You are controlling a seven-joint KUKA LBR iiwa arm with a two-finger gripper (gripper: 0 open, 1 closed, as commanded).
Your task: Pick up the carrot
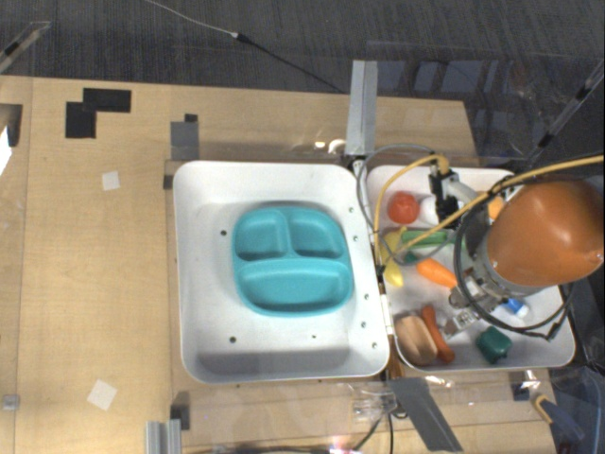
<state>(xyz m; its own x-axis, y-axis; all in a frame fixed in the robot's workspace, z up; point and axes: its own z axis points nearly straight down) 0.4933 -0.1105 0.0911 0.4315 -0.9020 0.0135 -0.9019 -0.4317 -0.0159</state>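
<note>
The carrot (438,273) is a short orange piece lying in the right bin (563,352), near its middle left. My gripper (463,310) hangs under the arm's orange band (545,234), just right of and slightly below the carrot. Its metal tip sits between the carrot and a hot dog bun. The arm's bulk hides most of the gripper, and nothing shows as held.
The right bin also holds a red tomato (404,206), a green vegetable (417,240), a yellow piece (392,275), a hot dog in a bun (422,337), a dark green block (493,345) and a blue item (515,305). The left bin (203,253) holds a teal divided plate (292,257). Yellow and black cables loop over the right bin.
</note>
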